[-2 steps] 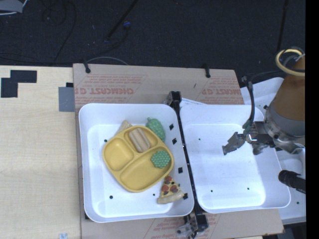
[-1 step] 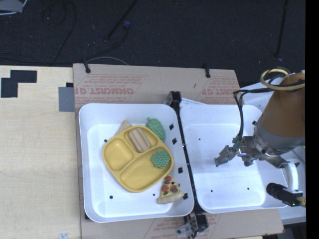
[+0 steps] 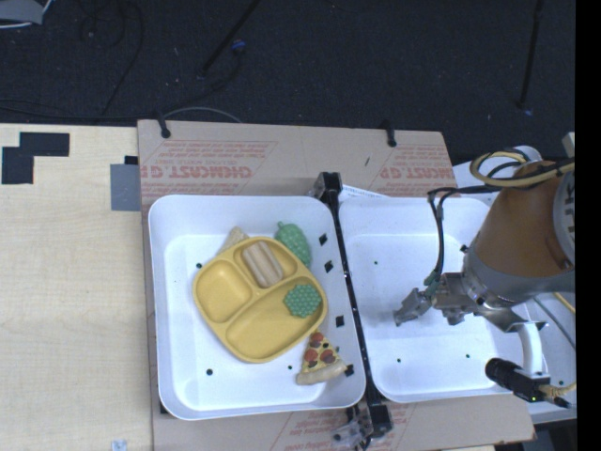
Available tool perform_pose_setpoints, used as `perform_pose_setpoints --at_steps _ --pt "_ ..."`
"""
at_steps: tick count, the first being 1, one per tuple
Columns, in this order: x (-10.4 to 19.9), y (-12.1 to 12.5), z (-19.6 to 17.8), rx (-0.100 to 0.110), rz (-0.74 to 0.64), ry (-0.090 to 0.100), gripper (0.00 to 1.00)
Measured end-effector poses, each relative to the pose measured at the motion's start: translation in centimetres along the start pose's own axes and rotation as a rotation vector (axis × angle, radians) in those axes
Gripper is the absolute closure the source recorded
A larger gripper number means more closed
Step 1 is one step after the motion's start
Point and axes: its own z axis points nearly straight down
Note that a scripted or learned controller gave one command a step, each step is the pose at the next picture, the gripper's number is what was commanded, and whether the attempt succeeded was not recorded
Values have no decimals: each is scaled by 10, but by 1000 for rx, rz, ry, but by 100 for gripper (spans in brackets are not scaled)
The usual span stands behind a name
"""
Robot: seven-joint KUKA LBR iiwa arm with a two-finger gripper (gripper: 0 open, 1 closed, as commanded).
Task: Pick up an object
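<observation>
Over right bin, jaws perhaps empty.

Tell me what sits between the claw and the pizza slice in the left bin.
The claw hangs over the right bin; the pizza slice lies in the left bin, near its right wall. Between them run the two bins' adjoining walls with the black clips along that divider. No loose object lies on that line.

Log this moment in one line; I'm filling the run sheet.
arm: over right bin | pincer: low above its floor, holding nothing | left bin: yellow tray, pizza slice | pick: not done
</observation>
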Motion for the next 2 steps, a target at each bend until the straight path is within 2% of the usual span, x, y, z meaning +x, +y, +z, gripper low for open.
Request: perform_pose_setpoints --at_steps 1,2 --pt "2 -3 64 2 0 1 0" --pt "0 -2 51 -3 6 0 100"
